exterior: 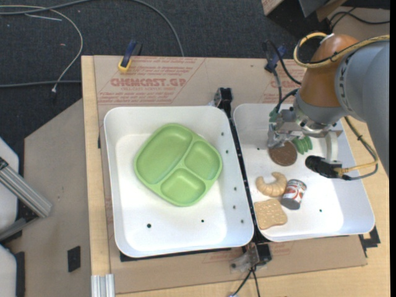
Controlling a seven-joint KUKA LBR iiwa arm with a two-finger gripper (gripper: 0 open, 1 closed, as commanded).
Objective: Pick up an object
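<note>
My gripper (283,138) hangs low over the far part of the right bin (352,212), right above a brown round disc (284,156) whose upper edge it covers. A small green object (303,145) pokes out just to the right of the gripper. Nearer the front lie a tan croissant (271,183), a small red-and-white can (294,193) on its side, and a square cracker (270,213). The croissant, can and cracker lie apart from the gripper.
The left bin (124,228) holds a green divided plate (178,164) near its middle. A black divider rail (238,166) runs between the bins. The grey arm with its orange band (325,73) comes in from the upper right, above the right bin's far corner.
</note>
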